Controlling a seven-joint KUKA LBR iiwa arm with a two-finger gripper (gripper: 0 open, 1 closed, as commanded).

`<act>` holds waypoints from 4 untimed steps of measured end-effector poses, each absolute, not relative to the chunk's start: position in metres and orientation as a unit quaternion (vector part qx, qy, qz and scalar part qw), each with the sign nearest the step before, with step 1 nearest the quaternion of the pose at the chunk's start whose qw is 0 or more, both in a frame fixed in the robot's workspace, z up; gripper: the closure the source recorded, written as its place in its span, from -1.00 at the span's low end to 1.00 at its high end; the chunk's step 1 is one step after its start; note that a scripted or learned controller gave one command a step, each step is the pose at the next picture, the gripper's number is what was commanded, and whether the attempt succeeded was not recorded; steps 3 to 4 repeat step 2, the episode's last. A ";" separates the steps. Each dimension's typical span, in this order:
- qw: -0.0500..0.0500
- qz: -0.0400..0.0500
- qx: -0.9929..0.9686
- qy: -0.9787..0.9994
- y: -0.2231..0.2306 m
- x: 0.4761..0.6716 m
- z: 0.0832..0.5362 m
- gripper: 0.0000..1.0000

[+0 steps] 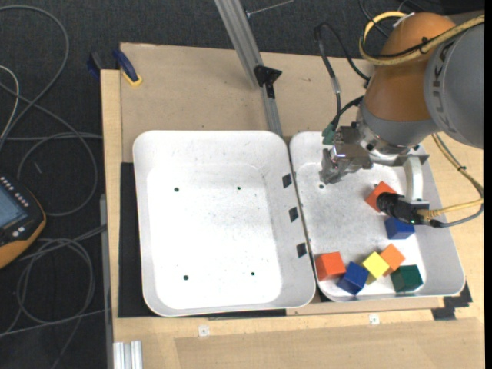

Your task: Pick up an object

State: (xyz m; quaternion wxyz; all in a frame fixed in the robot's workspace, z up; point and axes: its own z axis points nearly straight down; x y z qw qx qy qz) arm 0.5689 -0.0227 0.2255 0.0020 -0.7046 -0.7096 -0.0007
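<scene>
Coloured blocks (pixel 369 269) cluster at lower right; hand (pixel 336 165), grip state unclear, hovers above bare bin floor (pixel 346 214), risking an empty grab.

The only readable writing is a part of some large dark letters, apparently "UK", on the grey shell of the arm (pixel 461 75) near the right edge; no label, number or sign can be read on the bins (pixel 215 148) or the blocks (pixel 375 264).
</scene>
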 end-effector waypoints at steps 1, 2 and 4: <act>0.001 -0.001 -0.705 -0.709 0.029 0.580 0.226 1.00; 0.000 -0.001 -0.705 -0.709 0.077 0.584 0.227 1.00; 0.000 -0.001 -0.705 -0.709 0.077 0.584 0.227 1.00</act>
